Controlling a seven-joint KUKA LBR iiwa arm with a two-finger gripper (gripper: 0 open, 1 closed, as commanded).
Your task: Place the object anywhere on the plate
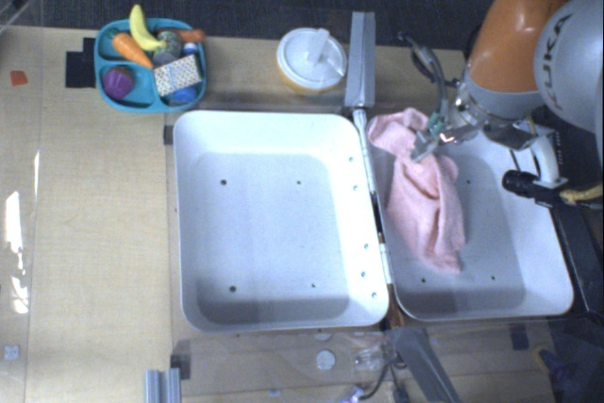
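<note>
Nearest you, the big left bin (274,222) sits beside the right bin (510,288). In the right bin lies a pink towel (429,198). Your pincer (432,139) is pinching its top edge. Farther back on the tabletop (85,231) stand a white lidded bowl (311,59) and a blue plate (111,99) of toy food.

Beyond my bins, a blue divided tray (107,96) sits on the bench at far left, holding a toy banana (142,28), a carrot (129,49) and something purple (118,81). A white lidded container (311,58) stands nearby.
</note>
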